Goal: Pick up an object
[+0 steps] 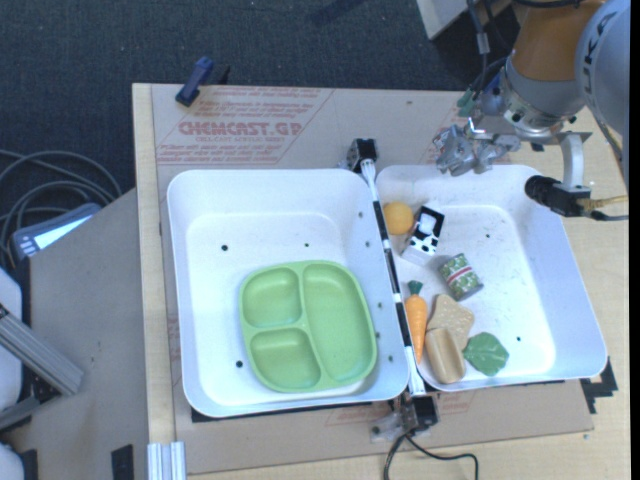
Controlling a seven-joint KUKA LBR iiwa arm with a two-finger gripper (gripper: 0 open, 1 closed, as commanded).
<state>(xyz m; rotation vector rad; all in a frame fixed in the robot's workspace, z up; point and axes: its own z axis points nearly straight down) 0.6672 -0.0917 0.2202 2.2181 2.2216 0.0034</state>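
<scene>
— Where do we see the gripper?
— Above the right bin's far rim; if open or closed, we cannot tell.
— And the objects?
— The carrot lies there.

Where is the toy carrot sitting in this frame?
The carrot lies in the right bin, against its left wall beside the divider between the bins, just left of the bread slice.

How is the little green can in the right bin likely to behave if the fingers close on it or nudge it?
The green can lies tilted on its side, so a nudge would probably roll it. It looks like a small toy, likely light and stiff. Its round wall may slip between flat fingers unless they close across it.
</scene>
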